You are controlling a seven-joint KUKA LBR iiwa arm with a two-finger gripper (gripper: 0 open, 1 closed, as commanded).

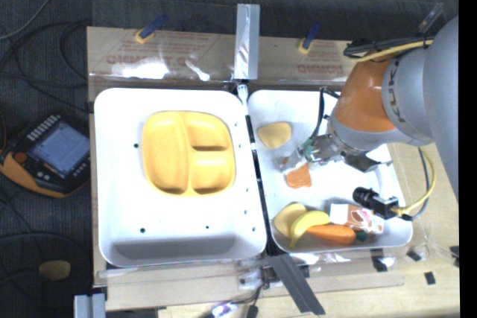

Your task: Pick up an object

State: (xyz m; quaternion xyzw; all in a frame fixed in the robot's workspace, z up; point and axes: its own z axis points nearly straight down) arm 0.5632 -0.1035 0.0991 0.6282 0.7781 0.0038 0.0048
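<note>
Orange piece (299,177): flat, lies in the right bin (387,234) mid-floor, just below the end effector (311,152); touching or apart, cannot tell.
Near edge of right bin: carrot (329,234) lies flat, banana (304,220) curved against it on the left, small printed carton (359,218) to their right.
End effector: low over the right bin floor, above the orange piece; too small and dark to tell how wide it stands or whether anything sits in it.
Yellow round piece (274,133): upper left part of the right bin, near the end effector.
Left bin (119,234): holds a yellow divided tray (188,152), centred.
Arm (373,97): orange band over the right bin's far right side.
Counter (186,56): brown far strip with clear sheeting.
Floor at left: handheld pendant (46,153) with screen.
</note>
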